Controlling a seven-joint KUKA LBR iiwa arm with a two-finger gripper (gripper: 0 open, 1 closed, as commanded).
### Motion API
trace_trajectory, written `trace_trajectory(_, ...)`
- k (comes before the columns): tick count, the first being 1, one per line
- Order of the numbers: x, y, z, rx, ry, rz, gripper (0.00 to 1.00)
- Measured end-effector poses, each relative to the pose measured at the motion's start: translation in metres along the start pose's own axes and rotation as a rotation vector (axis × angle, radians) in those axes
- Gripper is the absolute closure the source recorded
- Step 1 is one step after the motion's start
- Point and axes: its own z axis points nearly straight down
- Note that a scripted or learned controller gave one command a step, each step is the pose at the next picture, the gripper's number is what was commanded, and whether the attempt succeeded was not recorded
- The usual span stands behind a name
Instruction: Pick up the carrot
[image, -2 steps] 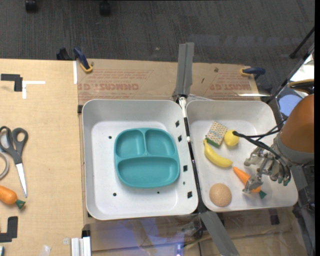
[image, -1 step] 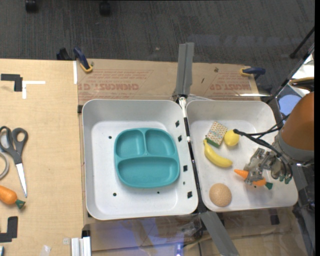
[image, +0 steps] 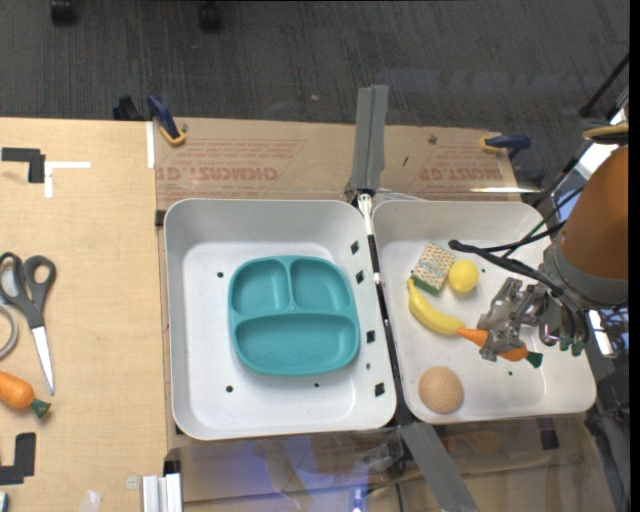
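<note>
On the bench at far left lie scissors (image: 30, 305) and a second, stray carrot (image: 17, 392). The left bin (image: 190, 400) holds a teal divided plate (image: 294, 315). The right bin (image: 570, 400) holds a sponge (image: 434, 266), a lemon (image: 462, 276), a banana (image: 432, 310), a brown egg-shaped ball (image: 440, 389) and the carrot (image: 474, 336), just beside the banana's tip. The gripper (image: 497, 340) sits over the carrot's middle; whether it has closed on it cannot be told. The step appears to be the grasp itself; the next move calls for a firm closure, then a straight lift clear of the banana.
</note>
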Motion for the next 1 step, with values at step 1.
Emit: trace_trajectory(1, 0.0149, 0.0516, -0.0095, 0.001, 0.001, 0.213, 1.00)
